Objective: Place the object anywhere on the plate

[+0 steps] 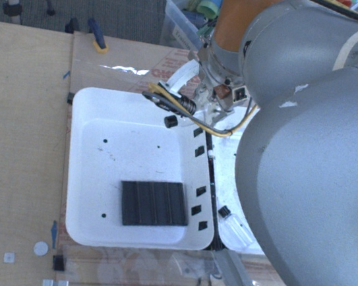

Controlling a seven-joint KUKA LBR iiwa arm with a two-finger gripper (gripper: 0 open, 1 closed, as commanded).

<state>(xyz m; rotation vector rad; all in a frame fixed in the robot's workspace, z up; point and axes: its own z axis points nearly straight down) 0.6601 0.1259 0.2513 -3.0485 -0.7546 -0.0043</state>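
The grey arm (315,166) takes up the right side of the camera view and covers most of the right bin (244,241), of which a strip shows past the arm's lower edge. Its orange band (232,17) sits just above the wrist. The gripper (206,103) hangs at the far end of the rail where the two bins meet, over the left bin's far right corner. Cables and the wrist housing crowd it, so I cannot tell whether it is open or closed, and nothing can be seen gripped in it.

The left bin (86,158) spreads out from the gripper towards the viewer and to the view's left. The dark ribbed slab (153,203), the task's thing, lies flat on this bin's floor, well apart from the gripper, nearer the viewer and a little to its left. The slab's near edge lies close to the bin's near wall, and its right edge is close to the shared rail with its row of black tabs (200,191). Between slab and gripper the white floor is bare, as is the floor left of the slab.

Yellow cables (172,101) run left from the gripper, with a small black piece (171,122) just below them. A clear tub (186,7) stands beyond the gripper.
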